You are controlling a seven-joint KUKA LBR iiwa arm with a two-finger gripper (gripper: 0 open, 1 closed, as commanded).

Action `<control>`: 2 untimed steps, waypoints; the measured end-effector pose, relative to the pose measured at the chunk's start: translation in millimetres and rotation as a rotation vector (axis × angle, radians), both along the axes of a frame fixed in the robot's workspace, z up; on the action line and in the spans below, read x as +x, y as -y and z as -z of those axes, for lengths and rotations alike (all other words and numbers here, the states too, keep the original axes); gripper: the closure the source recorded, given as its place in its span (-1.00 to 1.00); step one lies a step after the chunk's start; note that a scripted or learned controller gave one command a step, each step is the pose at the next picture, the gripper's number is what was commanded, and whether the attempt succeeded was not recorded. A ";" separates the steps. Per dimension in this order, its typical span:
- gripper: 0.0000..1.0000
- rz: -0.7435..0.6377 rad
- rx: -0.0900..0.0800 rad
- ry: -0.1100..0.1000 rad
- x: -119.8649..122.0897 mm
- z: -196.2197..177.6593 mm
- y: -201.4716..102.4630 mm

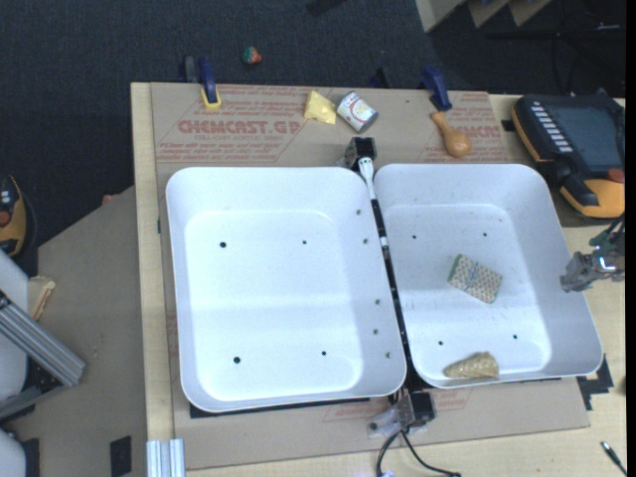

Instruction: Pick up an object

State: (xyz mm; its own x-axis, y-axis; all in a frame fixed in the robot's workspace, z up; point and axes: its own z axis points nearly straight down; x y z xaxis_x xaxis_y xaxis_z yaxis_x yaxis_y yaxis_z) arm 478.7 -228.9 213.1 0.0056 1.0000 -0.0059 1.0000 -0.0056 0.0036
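Two objects lie in the right bin [527, 202]. A small patterned green-and-white block [474, 278] rests near the bin's middle. A tan, lumpy piece [471, 368] sits by the front rim. My gripper [593, 265] shows as a small grey metal part at the view's right edge, just outside the right bin's right rim and well to the right of the patterned block. Nothing is seen between its fingers.
The left bin [189, 266] stands beside the right one. Behind the bins on the board lie a yellow piece [320, 108], a small white box [357, 111] and an orange-brown wooden object [452, 137]. A black-and-orange pendant [576, 147] sits at the back right.
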 end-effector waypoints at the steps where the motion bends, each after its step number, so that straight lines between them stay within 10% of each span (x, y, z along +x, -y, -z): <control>1: 1.00 -0.010 0.010 -0.008 0.4 31.2 -50.4; 2: 1.00 -0.005 0.008 -0.007 -0.2 48.5 -42.7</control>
